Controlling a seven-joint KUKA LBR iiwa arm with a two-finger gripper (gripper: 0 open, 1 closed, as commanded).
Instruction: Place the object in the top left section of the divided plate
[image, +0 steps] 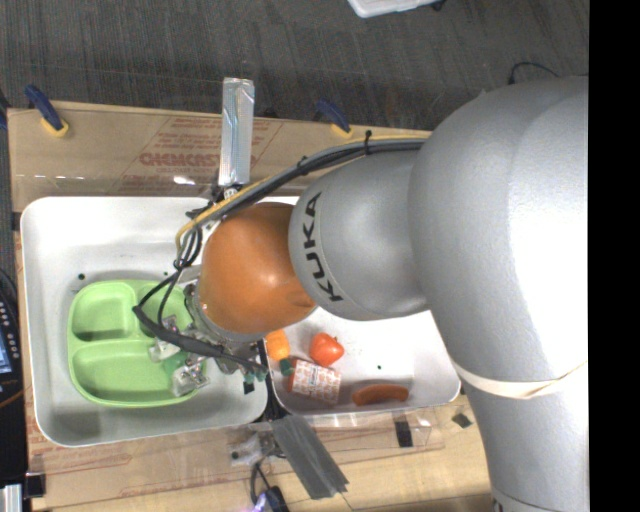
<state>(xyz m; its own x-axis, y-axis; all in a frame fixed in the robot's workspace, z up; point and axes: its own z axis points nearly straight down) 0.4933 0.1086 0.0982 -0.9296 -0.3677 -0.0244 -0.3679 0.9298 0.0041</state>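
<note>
KUKA lettering on grey arm (330, 255), claw (185, 365) over green divided plate (100, 340), grip unclear

Green divided plate (105, 345) right side hidden by arm (400, 240), tool fingers obscured

The grey arm (440, 230) reaches over the left bin (40, 300), and its tool (190, 365) hangs above the right side of the green divided plate (100, 340). In the right bin (440, 385) lie a red tomato-like object (326, 349), a small bottle (313, 381) and a red-brown sausage-like object (380, 394).
</note>
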